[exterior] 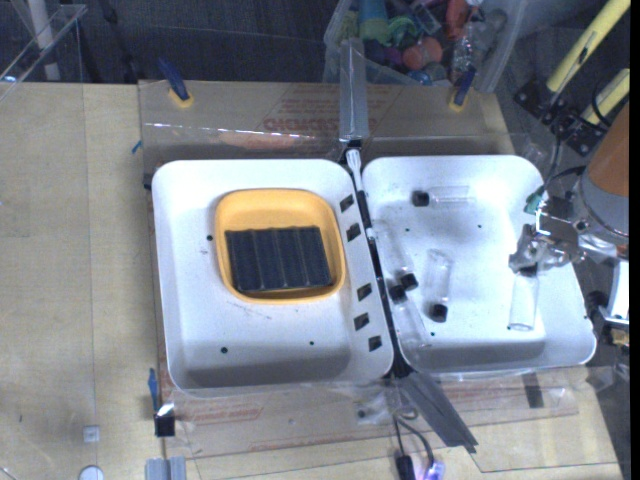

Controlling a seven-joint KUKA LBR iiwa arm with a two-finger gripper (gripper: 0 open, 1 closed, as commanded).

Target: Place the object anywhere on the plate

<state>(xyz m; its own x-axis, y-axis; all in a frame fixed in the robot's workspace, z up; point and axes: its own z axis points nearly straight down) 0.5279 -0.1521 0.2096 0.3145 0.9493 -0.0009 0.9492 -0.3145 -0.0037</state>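
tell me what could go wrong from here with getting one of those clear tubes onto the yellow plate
The clear tubes are see-through and lie flat on the white right bin, so a pinch could slip or miss. The gripper sits at that bin's right edge, far from the yellow plate; carrying across the divider could snag or drop one.

The yellow plate (pixel 278 243) lies in the left bin (pixel 185 298) and carries a dark ribbed block (pixel 278 259). In the right bin (pixel 480 193), clear tubes (pixel 438 273) with black caps lie scattered. The gripper (pixel 535 253) hangs over that bin's right side.
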